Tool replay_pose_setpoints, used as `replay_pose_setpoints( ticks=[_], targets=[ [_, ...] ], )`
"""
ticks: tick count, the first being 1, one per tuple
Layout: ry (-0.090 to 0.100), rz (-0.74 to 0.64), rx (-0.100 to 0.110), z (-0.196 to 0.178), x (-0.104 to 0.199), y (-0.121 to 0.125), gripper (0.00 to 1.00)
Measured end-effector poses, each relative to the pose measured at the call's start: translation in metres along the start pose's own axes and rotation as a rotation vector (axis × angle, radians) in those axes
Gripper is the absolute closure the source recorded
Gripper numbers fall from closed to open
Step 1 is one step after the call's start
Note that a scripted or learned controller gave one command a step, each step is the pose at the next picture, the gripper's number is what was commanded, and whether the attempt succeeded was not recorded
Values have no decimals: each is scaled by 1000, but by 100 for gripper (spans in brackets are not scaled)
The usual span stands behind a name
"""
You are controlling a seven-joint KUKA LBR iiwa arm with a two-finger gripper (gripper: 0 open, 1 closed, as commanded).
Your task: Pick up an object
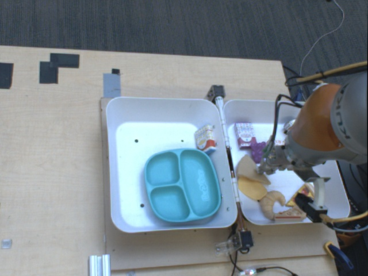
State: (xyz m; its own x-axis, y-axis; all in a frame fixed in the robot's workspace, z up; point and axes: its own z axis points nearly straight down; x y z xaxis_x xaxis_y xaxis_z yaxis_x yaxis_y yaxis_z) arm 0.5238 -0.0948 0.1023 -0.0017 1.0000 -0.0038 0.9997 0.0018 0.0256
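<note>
On the pale wooden bench [52, 154] sit two shallow white plastic bins with rounded corners, side by side. One grey arm [322, 125] with an orange band reaches over the right bin [284, 180]. Its gripper [268, 167] hangs low there, just beside a tan disc [247, 167] and a purple piece [257, 151]. Whether it grasps anything cannot be told.

The left bin [131, 148] holds one smooth teal plate [183, 184], a rounded rectangle split into three compartments, lying flat. Near that bin's far right corner is one small crinkled white and orange packet [205, 137], apart from the plate.

The things to pick lie in the right bin: one pink and white carton [245, 134] toward the far side, the purple piece just below it, the flat tan disc, one yellow wedge [252, 187] touching the disc's near edge, and one curved, crescent-shaped tan pastry [273, 203] at the near side.
</note>
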Motion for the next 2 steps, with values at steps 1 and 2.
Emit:
replay_pose_setpoints(
  ticks=[1, 2],
  targets=[
    [0, 0, 1, 1, 0, -1, 0],
    [1, 0, 12, 14, -2, -34, 0]
  ],
)
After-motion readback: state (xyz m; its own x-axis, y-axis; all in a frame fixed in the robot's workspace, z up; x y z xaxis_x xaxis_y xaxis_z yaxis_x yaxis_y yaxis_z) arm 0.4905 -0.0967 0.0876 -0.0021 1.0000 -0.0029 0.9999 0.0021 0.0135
